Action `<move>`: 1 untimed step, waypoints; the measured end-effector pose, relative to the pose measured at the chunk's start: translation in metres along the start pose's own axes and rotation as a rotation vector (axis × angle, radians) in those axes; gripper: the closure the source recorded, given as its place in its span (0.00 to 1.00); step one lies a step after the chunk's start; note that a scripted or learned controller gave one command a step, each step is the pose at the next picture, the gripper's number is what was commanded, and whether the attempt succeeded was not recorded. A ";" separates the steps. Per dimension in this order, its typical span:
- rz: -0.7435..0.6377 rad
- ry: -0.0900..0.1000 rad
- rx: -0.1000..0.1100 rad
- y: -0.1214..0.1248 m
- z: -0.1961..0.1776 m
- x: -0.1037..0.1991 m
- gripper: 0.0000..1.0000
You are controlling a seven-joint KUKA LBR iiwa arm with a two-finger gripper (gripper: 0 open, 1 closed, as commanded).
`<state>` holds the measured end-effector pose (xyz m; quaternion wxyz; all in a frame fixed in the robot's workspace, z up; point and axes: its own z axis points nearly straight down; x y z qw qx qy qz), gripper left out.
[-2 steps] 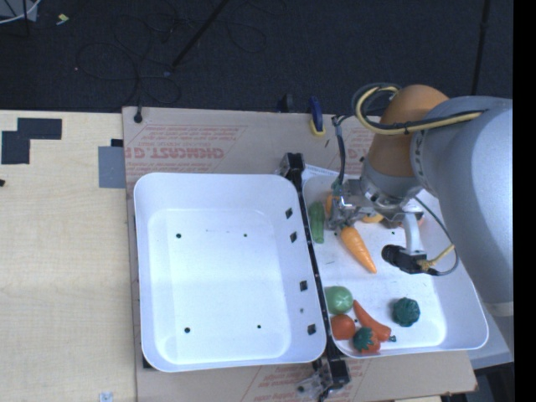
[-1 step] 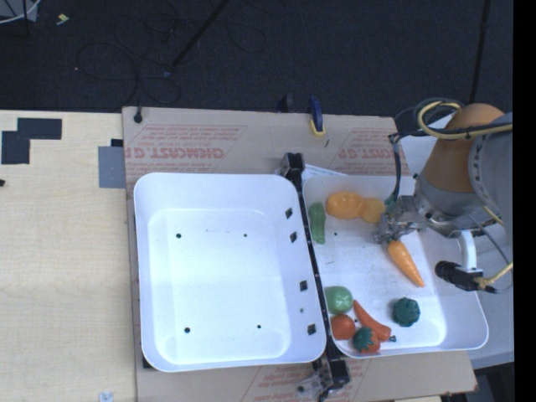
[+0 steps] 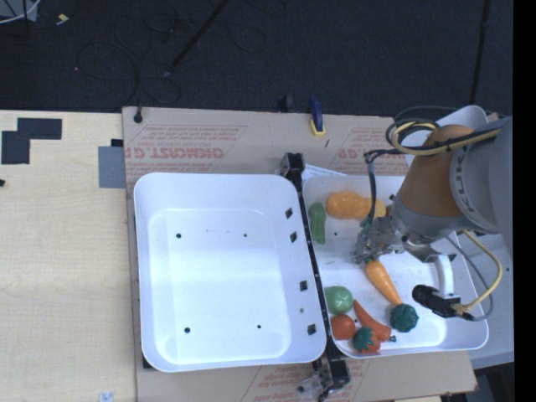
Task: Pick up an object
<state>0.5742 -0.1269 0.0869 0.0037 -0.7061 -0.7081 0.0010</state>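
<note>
The right bin holds several toy foods. An orange-yellow piece lies near its far wall, with a green pod against the left wall. An orange carrot slants across the middle. Toward the front lie a green round piece, a red piece, a red chilli, a strawberry with a green top and a dark green broccoli. My gripper hangs low just above the carrot's upper end, right of the green pod. Nothing is visibly held between its fingers.
The left bin sits beside the right one, their rims meeting at a black clip. Both rest on a cardboard sheet over the wooden bench. The arm's grey and orange body covers the right bin's far right corner.
</note>
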 end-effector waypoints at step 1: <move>0.000 -0.002 -0.008 0.063 -0.001 0.022 1.00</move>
